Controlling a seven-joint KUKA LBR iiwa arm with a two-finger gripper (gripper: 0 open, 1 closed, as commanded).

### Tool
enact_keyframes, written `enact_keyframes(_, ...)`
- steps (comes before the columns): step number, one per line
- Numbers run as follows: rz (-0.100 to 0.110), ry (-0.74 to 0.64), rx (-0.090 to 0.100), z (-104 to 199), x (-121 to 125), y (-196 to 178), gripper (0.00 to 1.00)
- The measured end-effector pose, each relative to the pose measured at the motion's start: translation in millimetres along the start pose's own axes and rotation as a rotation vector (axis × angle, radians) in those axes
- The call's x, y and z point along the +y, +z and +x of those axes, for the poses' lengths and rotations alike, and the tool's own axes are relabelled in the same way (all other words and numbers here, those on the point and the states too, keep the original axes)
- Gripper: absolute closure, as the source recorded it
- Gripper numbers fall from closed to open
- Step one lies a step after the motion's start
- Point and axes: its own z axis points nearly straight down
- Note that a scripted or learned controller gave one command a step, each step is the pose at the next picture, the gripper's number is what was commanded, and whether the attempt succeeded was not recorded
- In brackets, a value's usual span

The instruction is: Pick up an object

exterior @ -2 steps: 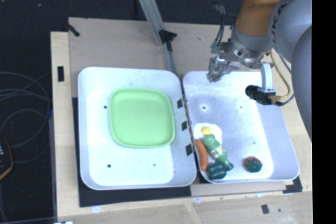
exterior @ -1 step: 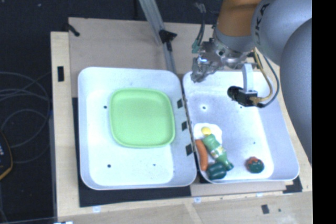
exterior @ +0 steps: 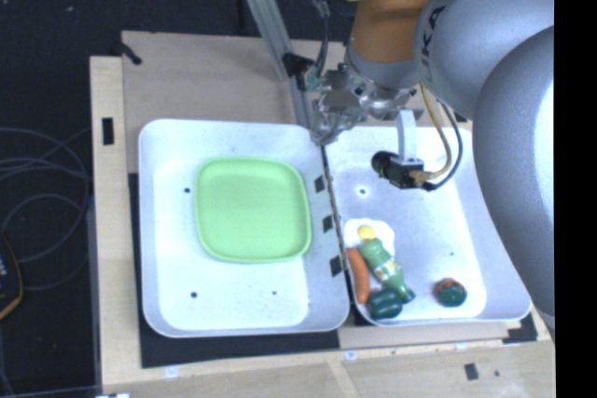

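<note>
Two white bins sit side by side on your worktop (exterior: 112,200). Your end effector (exterior: 328,118) hangs over the top of the wall between them; you cannot tell its state. The toy pile (exterior: 378,280), with an orange carrot (exterior: 359,273) and a green bottle (exterior: 384,264), lies in the right bin (exterior: 466,228), well below it toward the near edge. A green plate (exterior: 252,208) rests in the left bin (exterior: 168,200).

Tabletop (exterior: 215,61) is carrying two white bins side by side, edges touching: left bin (exterior: 168,294) lying out to the left of the fingers (exterior: 326,128), right bin (exterior: 485,275) sitting below them.
</note>
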Motion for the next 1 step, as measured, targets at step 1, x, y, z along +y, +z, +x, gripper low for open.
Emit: enact_keyframes(1,0.002,0.001,-0.001,49.0,-12.4,11.9,1.00)
